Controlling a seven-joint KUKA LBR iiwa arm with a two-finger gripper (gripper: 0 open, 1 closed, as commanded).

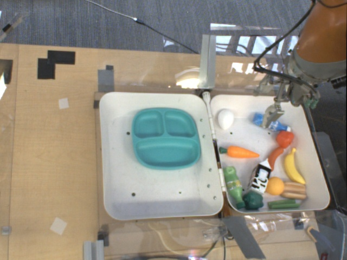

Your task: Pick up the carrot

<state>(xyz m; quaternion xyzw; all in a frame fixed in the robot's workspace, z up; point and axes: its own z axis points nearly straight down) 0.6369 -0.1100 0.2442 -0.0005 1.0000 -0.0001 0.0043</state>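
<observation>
Broccoli [252, 200] crowds carrot [242, 153] beside egg [225, 118]; pincer [272, 114] spread unclear.

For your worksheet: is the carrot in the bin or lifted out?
In the bin. The carrot lies flat on the right bin's floor, apart from the gripper.

bench [54, 161]: lying wooden under everything
bins: left bin [116, 199] and right bin [320, 191] sitting side by side, the right one under the pincer [274, 114]
</observation>
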